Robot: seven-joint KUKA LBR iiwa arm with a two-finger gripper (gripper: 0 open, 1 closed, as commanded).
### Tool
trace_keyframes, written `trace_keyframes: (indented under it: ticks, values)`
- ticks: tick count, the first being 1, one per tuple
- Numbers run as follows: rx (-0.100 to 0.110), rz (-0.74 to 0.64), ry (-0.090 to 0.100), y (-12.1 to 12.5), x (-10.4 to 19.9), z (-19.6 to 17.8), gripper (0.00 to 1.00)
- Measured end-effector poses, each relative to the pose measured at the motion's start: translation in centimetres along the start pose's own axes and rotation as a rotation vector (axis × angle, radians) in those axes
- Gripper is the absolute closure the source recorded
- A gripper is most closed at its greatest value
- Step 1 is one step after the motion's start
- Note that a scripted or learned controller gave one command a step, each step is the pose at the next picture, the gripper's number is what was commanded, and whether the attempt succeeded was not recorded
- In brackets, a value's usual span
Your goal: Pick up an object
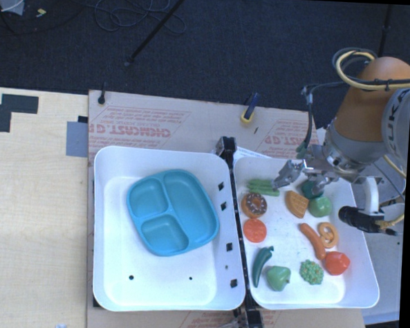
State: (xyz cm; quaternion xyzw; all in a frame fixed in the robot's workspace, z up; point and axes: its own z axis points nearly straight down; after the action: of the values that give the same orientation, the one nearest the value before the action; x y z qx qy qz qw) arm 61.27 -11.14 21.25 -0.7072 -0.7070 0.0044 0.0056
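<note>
The right white bin holds several toy foods. Among them are a long green pod, a brown doughnut, an orange wedge, a green ball, a red-orange tomato, an orange sausage, a dark green chilli, a green pepper, a broccoli floret and a red tomato. My gripper hangs low over the bin's far side, just above the orange wedge and the green ball. Its fingers stand apart, open, with nothing clearly held between them.
The left white bin holds a blue divided plate. A black divider runs between the two bins. The arm's grey and orange body looms over the right bin's far right corner. A black part sticks out at the right rim.
</note>
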Motion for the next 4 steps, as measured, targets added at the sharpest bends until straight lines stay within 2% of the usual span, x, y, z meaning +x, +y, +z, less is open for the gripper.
trace_keyframes:
  ticks: [1,2,3,4]
  values:
    - [-0.013,-0.002,-0.002,0.3,0.0,-0.7,0.00]
    - [-0.005,-0.001,0.000,0.1,-0.1,5.7,0.00]
    - [-0.011,0.000,0.000,-0.1,-0.9,10.7,0.00]
    - [-0.022,0.001,-0.004,0.2,-0.9,12.1,0.00]
